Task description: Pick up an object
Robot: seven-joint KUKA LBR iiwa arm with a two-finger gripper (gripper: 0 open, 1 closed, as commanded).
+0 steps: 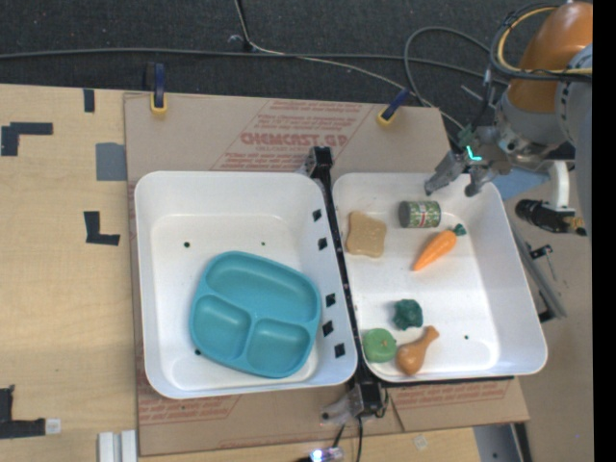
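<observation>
My gripper (pixel 458 179) hangs open over the far edge of the right bin (pixel 500 258), with nothing between its fingers. Just below and left of it a small dark can with a green label (pixel 420 215) lies on its side. An orange carrot (pixel 435 248) lies right of centre, and a tan slice of bread (pixel 366 235) sits near the divider. Toward the front are a dark green lump (pixel 408 312), a light green round piece (pixel 378 345) and a tan drumstick (pixel 416 350).
The left bin (pixel 164 210) holds a teal tray with three compartments (pixel 254 314). A black divider (pixel 330 258) runs between the bins. Cables (pixel 289 54) cross the dark surface behind the bench. Two clamps (pixel 157 94) hold the cardboard base.
</observation>
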